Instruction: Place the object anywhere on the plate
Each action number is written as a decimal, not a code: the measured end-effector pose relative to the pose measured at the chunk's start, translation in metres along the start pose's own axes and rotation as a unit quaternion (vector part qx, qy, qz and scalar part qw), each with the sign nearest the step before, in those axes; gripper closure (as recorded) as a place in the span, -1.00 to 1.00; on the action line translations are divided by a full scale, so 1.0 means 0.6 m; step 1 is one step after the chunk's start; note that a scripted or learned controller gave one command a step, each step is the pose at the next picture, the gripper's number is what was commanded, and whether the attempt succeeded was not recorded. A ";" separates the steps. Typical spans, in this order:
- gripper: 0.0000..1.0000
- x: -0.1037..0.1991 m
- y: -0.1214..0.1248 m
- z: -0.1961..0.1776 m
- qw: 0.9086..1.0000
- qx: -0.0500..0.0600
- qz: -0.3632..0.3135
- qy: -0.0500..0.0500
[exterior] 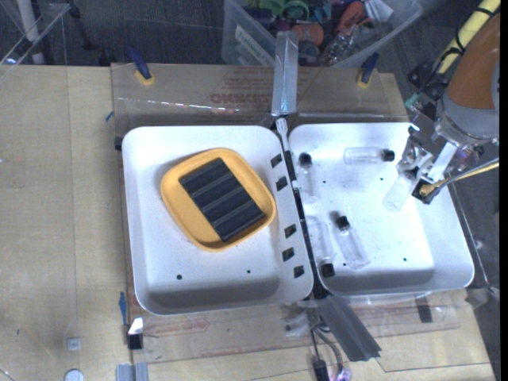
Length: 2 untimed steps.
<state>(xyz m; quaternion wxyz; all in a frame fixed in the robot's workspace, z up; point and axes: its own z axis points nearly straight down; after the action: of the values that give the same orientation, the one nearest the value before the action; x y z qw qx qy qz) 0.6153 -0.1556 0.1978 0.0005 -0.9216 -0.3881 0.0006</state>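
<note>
A yellow plate [176,205] lies in the left bin [143,260], with a black ridged slab [222,199] resting on its middle. My gripper [414,171] hangs over the right side of the right bin [444,252]. A clear vial [394,194] sits just left of and below the gripper, touching or very near it; whether it is held is unclear. Other clear vials with black caps lie in the right bin: one [365,155] at the back, one [306,177] by the divider, and two [350,243] [321,248] towards the front.
A metal divider [284,86] with black clips runs between the bins. A clear tub [317,14] of coloured items stands behind them. Wooden bench surface spreads to the left.
</note>
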 end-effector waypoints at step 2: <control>-1.00 0.027 -0.010 -0.010 1.000 0.000 0.017 0.000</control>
<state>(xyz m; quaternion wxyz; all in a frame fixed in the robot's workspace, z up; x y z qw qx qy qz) 0.6222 -0.1398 0.2036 0.0005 -0.9282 -0.3720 0.0001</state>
